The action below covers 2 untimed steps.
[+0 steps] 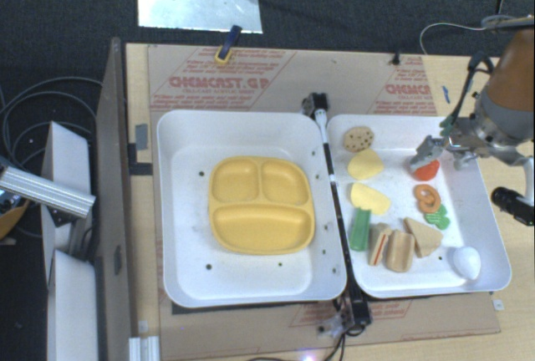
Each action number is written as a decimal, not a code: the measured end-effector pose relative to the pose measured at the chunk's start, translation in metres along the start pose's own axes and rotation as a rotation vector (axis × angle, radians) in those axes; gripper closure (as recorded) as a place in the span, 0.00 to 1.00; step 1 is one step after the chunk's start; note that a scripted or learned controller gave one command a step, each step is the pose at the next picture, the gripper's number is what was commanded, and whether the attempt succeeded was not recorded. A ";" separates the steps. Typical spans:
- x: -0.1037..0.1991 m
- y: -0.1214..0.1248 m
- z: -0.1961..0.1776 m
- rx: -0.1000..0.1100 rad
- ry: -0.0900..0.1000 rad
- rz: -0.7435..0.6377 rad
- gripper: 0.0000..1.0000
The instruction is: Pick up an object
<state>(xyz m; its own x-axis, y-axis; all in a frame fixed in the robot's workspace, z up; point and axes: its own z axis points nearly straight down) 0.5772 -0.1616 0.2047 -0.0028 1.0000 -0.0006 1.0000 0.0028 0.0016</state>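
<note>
Gripper (428, 157) hangs low over the right bin (489, 209), right above a red tomato slice (426, 171); whether it's apart or together I cannot tell. Near it lie a cookie (359, 138), two yellow pieces (365, 165), a pretzel (427, 198) and a white egg (465, 261). The left bin (180, 184) holds a yellow divided tray (261, 205).

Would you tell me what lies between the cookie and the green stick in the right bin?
In the camera view, two yellow pieces lie between the cookie and the green stick.
</note>
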 end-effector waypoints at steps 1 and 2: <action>-0.045 0.044 0.127 0.001 -0.001 0.002 0.00; -0.044 0.046 0.108 -0.006 -0.003 0.000 1.00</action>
<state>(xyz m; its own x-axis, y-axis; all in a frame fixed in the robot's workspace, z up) 0.6233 -0.2060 0.0969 -0.0032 1.0000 -0.0034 1.0000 0.0032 0.0076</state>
